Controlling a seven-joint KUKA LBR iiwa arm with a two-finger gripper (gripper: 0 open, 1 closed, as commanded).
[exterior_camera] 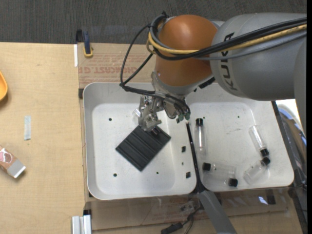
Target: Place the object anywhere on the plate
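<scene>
With our gripper (150, 121) low over the dark ribbed plate (143, 147) in the left bin (97, 145), nothing identifiable as the object, we risk a release that places nothing.

You are looking at a robotics lab set up for testing. A large grey industrial arm (263, 52) with an orange band (185, 48) and bundled cables reaches over two shallow white bins (97, 179) set side by side on a counter (39, 179) faced with plain brown board. Clear plastic tubes with black caps (257, 141) lie in the right bin, and dark grey carpet (73, 9) runs behind the counter.
</scene>
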